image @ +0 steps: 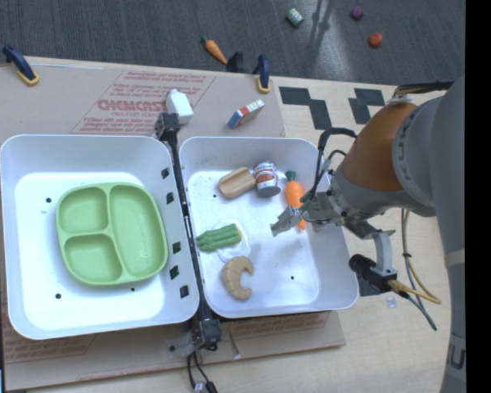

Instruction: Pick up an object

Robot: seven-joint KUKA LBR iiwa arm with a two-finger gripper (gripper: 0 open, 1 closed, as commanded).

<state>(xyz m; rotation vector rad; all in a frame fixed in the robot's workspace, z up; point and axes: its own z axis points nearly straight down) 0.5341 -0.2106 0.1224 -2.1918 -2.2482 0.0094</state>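
We see the gripper (pixel 288 222) low over the right bin (pixel 331 297), at its right-hand side, with the grey arm (pixel 430 158) and its orange band (pixel 376 150) reaching in behind it. The fingertips are small and blurred against the white floor, so we cannot tell whether they are spread or closed, and we cannot make out anything between them.

Just above the gripper, almost touching it, stands one carrot (pixel 294 192); its lower end is hidden by the gripper body. To the upper left of the gripper, beside the carrot, we count one small can (pixel 266 178), and further left one tan bread roll (pixel 236 182). To the gripper's left lies one green pickle-like piece (pixel 218 237), and below-left of it one croissant (pixel 238 277). That makes five things in this bin.

Well to the left of the gripper, the left bin (pixel 16 301) holds one green divided plate (pixel 111 232) with three compartments.

Far above the gripper, outside the bins, we count one white block (pixel 179 103) and one red, white and blue item (pixel 245 114) on the cardboard (pixel 82 105), too small to identify. Two blue clamps (pixel 20 64) grip the bench edge.
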